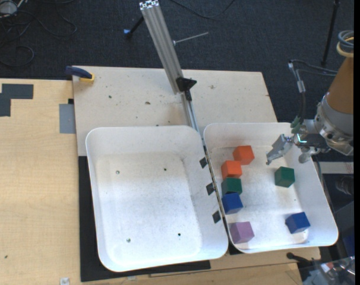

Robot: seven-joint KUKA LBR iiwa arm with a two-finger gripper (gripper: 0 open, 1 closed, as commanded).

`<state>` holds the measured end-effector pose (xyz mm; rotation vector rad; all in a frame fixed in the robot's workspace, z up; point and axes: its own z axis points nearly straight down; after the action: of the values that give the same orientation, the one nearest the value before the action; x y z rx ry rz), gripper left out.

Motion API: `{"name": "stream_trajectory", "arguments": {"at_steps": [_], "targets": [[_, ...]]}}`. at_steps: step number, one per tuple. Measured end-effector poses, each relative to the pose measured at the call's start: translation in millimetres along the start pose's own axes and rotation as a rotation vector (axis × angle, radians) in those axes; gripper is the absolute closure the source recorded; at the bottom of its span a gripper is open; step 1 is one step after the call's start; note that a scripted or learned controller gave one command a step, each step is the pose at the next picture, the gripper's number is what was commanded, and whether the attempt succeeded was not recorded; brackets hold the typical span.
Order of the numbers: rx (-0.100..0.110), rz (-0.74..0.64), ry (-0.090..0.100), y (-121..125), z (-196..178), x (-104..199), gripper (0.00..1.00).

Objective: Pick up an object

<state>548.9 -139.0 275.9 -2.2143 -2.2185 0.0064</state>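
The left bin [144, 248] lies at the left of the bench; the right bin [322, 233] beside it carries all the blocks; a column runs down its left wall, with an orange cube [243, 154] at the top, a second orange cube [231, 168] just below it, a dark green cube [231, 186] under that, a blue cube [231, 202] touching the green one, and a purple cube [242, 231] nearest the front; further right sit a lone green cube [284, 176] and, near the front right corner, another blue cube [297, 222]; the gripper [281, 147] hangs over the upper right part of this bin, reaching in from the right, and nothing sits between its fingers; whether they are spread or closed, I cannot tell.

The risks, as I judge them: the column cubes are packed close, so a descent there could land a finger on a neighbour or wedge against the bin wall, nudging cubes rather than gripping one; a slightly offset closure on the lone green cube could push it sideways out of reach.

That lone green cube lies nearest the gripper, just below and slightly right of its tip in the view; the upper orange cube is a little to its left, apart from it.
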Motion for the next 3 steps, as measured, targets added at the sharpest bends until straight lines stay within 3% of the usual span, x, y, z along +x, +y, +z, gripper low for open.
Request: {"name": "stream_trajectory", "arguments": {"at_steps": [1,3], "targets": [[-0.005,0.003,-0.001,0,-2,-1,0.00],[0.001,0.006,0.001,-5,93,6,0.00]]}}
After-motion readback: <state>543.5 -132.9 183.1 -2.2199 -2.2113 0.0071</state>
